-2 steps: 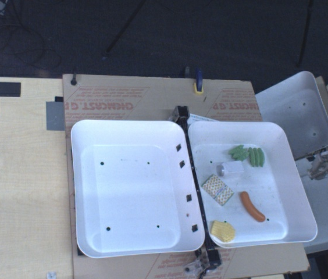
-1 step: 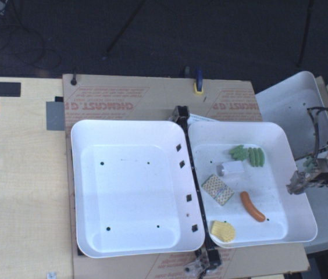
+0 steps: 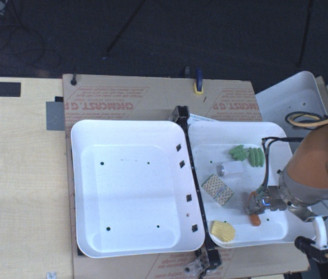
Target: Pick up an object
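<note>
My gripper is low over the right bin, near its front right part. A small orange-red object lies just below the gripper on the bin floor; whether they touch is unclear. Left of the gripper lies a checkered square pad. A yellow ridged piece sits in the bin's front left corner. A green lumpy toy lies toward the back, with a small pale clear object just in front of it.
The left bin stands beside the right one, with a black clip-lined divider between them. The arm's orange band and grey wrist cover the right bin's right side. A cable loops down to the gripper.
</note>
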Robot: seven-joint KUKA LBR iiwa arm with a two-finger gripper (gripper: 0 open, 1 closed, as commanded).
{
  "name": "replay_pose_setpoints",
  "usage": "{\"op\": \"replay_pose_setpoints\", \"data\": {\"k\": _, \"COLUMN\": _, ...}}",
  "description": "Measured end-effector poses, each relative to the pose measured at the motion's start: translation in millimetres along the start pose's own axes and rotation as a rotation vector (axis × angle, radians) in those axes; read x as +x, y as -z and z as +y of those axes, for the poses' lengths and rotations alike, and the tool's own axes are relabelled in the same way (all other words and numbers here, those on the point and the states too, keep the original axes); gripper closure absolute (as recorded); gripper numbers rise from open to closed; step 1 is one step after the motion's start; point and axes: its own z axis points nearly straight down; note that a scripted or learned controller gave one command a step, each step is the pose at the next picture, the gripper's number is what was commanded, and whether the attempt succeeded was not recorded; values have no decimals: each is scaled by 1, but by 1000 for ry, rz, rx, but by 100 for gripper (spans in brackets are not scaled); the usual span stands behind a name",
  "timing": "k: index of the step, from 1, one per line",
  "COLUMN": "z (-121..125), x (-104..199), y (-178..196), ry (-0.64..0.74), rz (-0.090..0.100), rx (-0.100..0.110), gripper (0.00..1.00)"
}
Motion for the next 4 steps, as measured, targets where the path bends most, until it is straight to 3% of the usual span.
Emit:
{"op": "replay_pose_setpoints", "data": {"k": 1, "z": 90, "x": -1, "y": 154, "ry": 3, "rz": -14, "rx": -28, "gripper": 100}}
{"op": "replay_pose_setpoints", "data": {"k": 2, "z": 46, "x": -43, "y": 112, "ry": -8, "rz": -8, "rx": -2, "gripper": 100}}
{"op": "replay_pose_setpoints", "data": {"k": 3, "z": 8, "x": -22, "y": -3, "ry": -3, "rz": -13, "rx": -18, "gripper": 100}}
{"op": "replay_pose_setpoints", "data": {"k": 4, "z": 67, "x": 18, "y": 176, "ry": 4, "rz": -12, "rx": -28, "gripper": 100}}
